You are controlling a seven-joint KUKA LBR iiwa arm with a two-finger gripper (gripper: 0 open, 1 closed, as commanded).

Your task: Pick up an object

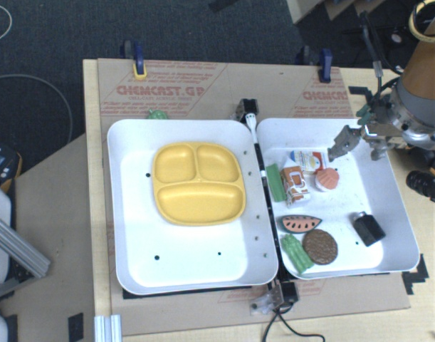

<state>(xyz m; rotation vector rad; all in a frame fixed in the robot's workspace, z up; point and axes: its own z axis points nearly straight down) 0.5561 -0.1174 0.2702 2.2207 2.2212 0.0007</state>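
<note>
The gripper hangs over the upper right part of the right bin, its dark fingers pointing down and to the left toward the cluster of toy food; whether those fingers are apart or together I cannot tell, since they merge into one dark shape from this angle. Nothing is visibly held between them.

The nearest candidates lie just left of and below the gripper: a white and orange carton lying flat, a small packet above it, and a red and white round piece touching the carton's right side. A green strip lies along the bin's left wall. Lower down are a watermelon slice, a brown round cookie-like disc, another green piece and, well apart to the right, a black block.

The left bin holds a yellow divided plate.

I judge these to be light, stiff plastic toys (probably smooth and a bit slippery), not fragile. The round piece looks the easiest take: it stands proud of the floor, so closing across its middle should work, though the carton pressed against it may crowd one finger. The flat pieces offer little to pinch.
</note>
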